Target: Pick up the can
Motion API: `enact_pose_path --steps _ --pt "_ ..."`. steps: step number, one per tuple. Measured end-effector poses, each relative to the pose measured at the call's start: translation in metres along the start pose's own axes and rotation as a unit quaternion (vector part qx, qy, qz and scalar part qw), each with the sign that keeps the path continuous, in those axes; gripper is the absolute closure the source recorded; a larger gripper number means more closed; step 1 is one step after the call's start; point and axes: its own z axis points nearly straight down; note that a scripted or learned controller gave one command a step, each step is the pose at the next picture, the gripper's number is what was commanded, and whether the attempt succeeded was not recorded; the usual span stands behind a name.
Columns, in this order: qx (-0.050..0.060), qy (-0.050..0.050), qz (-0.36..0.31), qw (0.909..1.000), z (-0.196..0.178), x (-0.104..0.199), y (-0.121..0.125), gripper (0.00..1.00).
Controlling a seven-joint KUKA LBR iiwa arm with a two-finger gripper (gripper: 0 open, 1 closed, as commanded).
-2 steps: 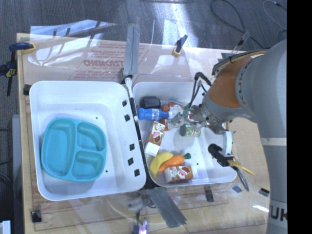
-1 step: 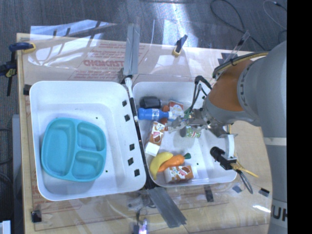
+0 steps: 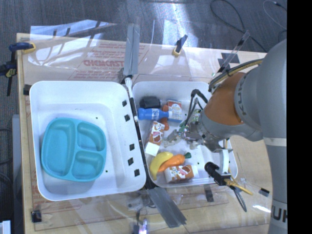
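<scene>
Lying in the right bin (image 3: pixel 146 89), the can (image 3: pixel 156 131) sits on its side, red and white, below the blue bottle (image 3: pixel 153 114) and above the banana (image 3: pixel 160 162). We note the gripper (image 3: pixel 179 134) low in the bin just right of the can; we cannot tell how it is set. A carrot (image 3: pixel 174 161) crosses the banana, with a small carton (image 3: pixel 179 173) below. The left bin (image 3: pixel 73 89) bears a teal divided tray (image 3: pixel 73 149).
</scene>
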Motion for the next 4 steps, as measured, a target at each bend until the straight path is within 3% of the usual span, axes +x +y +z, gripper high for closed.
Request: enact_pose_path --steps 1,2,3,4 --pt "-0.001 0.000 0.032 0.9995 0.007 -0.007 0.064 0.00" --pt "0.006 -0.003 0.036 0.9993 0.005 0.035 0.129 0.00" --pt "0.007 -0.005 0.033 0.9994 -0.006 0.033 0.129 1.00" --pt "0.008 -0.006 0.033 0.9994 -0.006 0.034 0.129 0.00"
